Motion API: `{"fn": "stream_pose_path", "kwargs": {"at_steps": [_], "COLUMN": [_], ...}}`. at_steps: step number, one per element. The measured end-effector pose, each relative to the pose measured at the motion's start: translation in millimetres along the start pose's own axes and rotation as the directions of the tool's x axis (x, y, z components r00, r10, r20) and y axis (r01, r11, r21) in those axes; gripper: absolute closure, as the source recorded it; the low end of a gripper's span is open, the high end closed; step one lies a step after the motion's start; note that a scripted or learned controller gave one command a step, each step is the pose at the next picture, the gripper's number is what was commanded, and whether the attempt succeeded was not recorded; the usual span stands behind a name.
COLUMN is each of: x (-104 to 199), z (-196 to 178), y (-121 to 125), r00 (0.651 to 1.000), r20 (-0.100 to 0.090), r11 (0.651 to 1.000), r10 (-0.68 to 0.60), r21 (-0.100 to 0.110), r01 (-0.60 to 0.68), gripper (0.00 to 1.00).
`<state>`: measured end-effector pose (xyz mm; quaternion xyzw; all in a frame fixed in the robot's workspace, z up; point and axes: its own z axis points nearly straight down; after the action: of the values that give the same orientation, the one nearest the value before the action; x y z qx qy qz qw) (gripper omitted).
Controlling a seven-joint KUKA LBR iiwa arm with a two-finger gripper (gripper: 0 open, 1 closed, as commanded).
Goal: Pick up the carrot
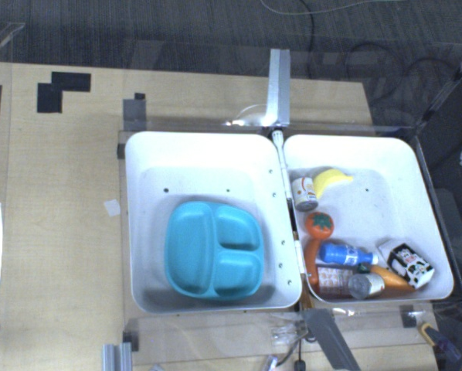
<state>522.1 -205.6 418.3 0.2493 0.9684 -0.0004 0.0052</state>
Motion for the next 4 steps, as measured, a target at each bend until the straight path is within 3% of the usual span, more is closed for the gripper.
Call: {"fn": "stream_pose_path", "kwargs": {"at_steps": [1, 2, 3, 4], "x": [64, 72, 36, 12], "z": [129, 108, -19, 328], "y": [53, 67, -4, 2], "r00": [0.94, 0.937, 0.955, 0.947], "r20": [-0.006, -0.002, 0.001, 0.002], "r11": [0.94, 0.937, 0.955, 0.947], "r10": [-0.342, -0.349, -0.298, -0.323], "r21": [-0.003, -0.002, 0.0, -0.001], "r01": [0.342, 0.349, 0.298, 0.323], "gripper": [1.0, 1.0, 1.0, 1.0]}}
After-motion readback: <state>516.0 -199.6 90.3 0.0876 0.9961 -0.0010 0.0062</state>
